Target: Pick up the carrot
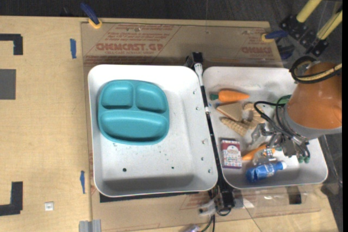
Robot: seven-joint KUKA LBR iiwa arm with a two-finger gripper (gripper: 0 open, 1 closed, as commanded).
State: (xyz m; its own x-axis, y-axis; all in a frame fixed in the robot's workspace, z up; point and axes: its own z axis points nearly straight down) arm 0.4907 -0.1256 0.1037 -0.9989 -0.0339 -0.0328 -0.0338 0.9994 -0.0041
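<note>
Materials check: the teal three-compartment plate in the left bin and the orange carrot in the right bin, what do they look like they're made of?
Teal three-compartment plate: likely moulded plastic, matte to satin; even colour, soft rounded dividers, faint sheen.
Orange carrot: probably a plastic toy, smooth; flat uniform orange with a green end, no root texture visible. Too small to be certain.

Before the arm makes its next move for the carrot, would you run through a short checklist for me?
1. Carrot in plain sight, in the right bin: ok.
2. Carrot free of clutter on top: ok.
3. End effector over the carrot: not ok, it sits nearer the bin's middle, over the cones and blue item.
4. Carrot in the end effector: not ok.
5. Finger state: cannot tell.
</note>
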